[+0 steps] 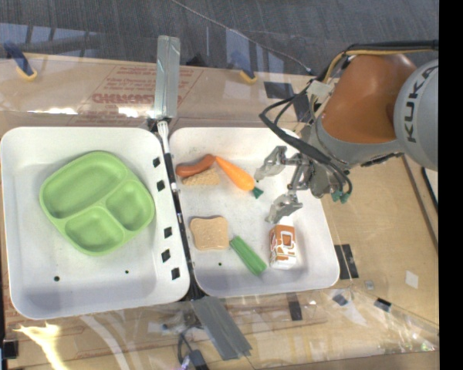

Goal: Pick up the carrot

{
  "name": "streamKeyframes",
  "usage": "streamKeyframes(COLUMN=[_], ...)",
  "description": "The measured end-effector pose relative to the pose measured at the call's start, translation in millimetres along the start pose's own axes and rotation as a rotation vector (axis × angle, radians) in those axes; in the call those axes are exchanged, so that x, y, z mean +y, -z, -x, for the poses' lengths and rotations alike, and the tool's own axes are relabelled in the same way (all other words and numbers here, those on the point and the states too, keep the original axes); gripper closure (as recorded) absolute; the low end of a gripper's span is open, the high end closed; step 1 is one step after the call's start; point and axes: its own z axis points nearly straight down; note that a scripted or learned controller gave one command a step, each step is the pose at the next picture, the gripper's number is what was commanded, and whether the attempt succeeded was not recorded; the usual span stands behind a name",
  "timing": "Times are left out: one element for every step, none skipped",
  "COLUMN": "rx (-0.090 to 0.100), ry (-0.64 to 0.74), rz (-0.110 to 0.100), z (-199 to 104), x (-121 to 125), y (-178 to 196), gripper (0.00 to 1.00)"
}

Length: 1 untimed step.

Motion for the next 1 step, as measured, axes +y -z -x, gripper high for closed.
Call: streamKeyframes(rx=[0.01], ry=[-0.123], rz=[0.002], z=[64.7], x=[23.1], y=[-115.3], gripper=[0.0])
